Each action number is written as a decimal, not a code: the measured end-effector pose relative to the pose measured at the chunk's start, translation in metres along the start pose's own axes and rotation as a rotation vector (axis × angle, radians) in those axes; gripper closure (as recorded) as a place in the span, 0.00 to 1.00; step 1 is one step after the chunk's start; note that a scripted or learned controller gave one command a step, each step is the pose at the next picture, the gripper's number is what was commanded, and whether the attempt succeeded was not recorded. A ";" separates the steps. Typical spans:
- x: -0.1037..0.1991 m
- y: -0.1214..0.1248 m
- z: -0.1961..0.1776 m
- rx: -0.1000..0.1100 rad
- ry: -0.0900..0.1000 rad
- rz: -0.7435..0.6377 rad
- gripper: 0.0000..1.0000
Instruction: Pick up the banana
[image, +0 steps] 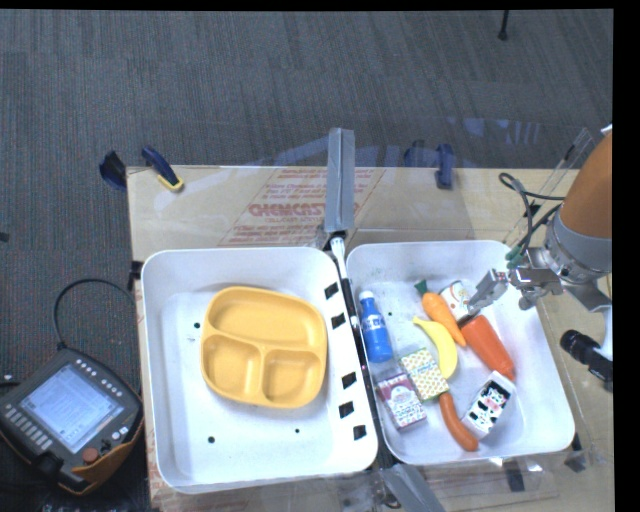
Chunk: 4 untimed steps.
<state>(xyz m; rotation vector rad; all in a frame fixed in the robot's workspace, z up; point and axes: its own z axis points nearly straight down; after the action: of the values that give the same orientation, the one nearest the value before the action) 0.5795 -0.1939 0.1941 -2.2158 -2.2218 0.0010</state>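
We see two bins side by side: the left bin (160, 300) holds a tray (264, 346), the right bin (545, 400) the rest. In the right bin, a bottle (376, 327) lies leftmost, the banana (441, 342) just right of it, and a carrot (487, 345) right of the banana. The gripper (492, 287) hangs over the bin's upper right, and a pendant (68, 412) sits left of the bench.
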 end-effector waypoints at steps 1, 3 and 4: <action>0.029 -0.029 0.096 -0.006 -0.003 0.129 0.00; 0.066 -0.044 0.099 0.000 0.002 0.100 1.00; 0.100 -0.010 0.088 0.025 -0.002 0.302 1.00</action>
<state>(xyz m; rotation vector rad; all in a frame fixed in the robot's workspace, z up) 0.5693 -0.0934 0.1064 -2.5119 -1.8534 0.0316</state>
